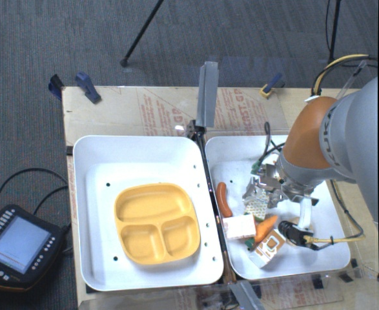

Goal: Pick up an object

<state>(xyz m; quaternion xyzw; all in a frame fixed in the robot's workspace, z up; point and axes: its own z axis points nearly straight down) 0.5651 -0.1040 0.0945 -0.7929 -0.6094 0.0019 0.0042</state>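
Over on the floor at the left sits a pendant [18, 244], off the worktop [144, 108] and no part of this. The left bin [99, 160] holds just a yellow tray [157, 221], flat and broad, with its lip close to the bin floor. I'd judge it a poor thing to go for.

The pickings are in the right bin [331, 237]. The sausage [223, 199] lies lengthwise just beside the bin's left wall. Below it is a white box [239, 227], and touching the box's right end is a carrot [266, 227], tilted up to the right. A small carton [270, 247] lies just below the carrot, close against it.

The end effector [260, 196] is low over the middle of this bin, above the carrot and box and to the right of the sausage. From up here I cannot tell whether it is released or clenched, and I see nothing held in it. The arm [312, 141] bulks over the bin's right half.

To do this well, I'd pick one item rather than drop into the cluster. The sausage looks the cleanest choice to me: it lies apart from the others. I'd close across its narrow width, keeping clear of the wall. The carrot is nearer, but the box and carton crowd it, so a grab there risks pinching two things or nudging them all aside.
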